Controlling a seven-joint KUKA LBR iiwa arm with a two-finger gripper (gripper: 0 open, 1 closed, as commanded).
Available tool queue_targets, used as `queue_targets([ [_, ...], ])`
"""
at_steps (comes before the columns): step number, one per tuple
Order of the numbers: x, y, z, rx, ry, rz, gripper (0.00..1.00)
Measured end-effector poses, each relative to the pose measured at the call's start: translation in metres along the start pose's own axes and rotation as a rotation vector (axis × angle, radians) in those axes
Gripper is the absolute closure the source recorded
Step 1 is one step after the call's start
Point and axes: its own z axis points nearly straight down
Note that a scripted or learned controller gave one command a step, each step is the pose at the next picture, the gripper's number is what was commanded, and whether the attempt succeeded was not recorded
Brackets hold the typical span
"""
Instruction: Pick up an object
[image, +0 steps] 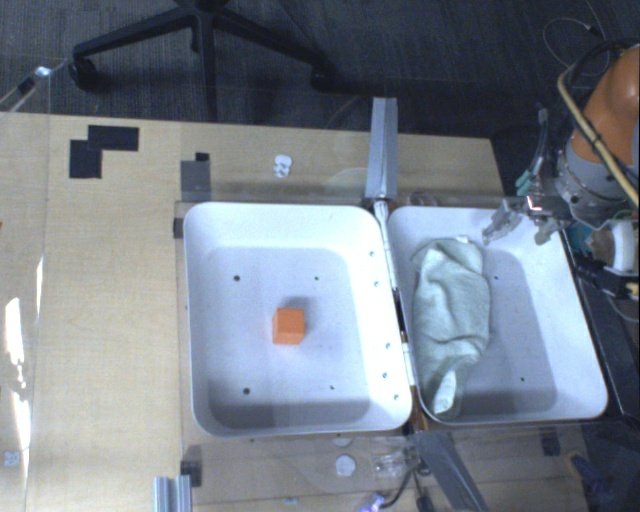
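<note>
Whether anything is gripped cannot be told at the gripper (522, 218), which is poised over the right bin's (560, 400) far edge, just beyond the crumpled pale cloth (452, 310), while an orange cube (289, 326) is left well apart in the left bin (215, 300) on the bench (100, 330).

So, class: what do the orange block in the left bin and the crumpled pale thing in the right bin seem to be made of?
Orange block: probably foam or painted wood, matte; flat faces, crisp edges, no shine. Pale cloth: soft fabric, maybe towelling; it lies in folds and wrinkles.
</note>
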Motion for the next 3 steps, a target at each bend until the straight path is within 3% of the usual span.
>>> queue_targets([
  [1,0.020,0.000,0.108,-0.003,-0.001,0.129,0.00],
  [2,0.021,0.002,0.097,-0.007,-0.001,0.124,1.00],
  [3,0.070,0.037,-0.035,-0.004,-0.001,0.131,1.00],
])
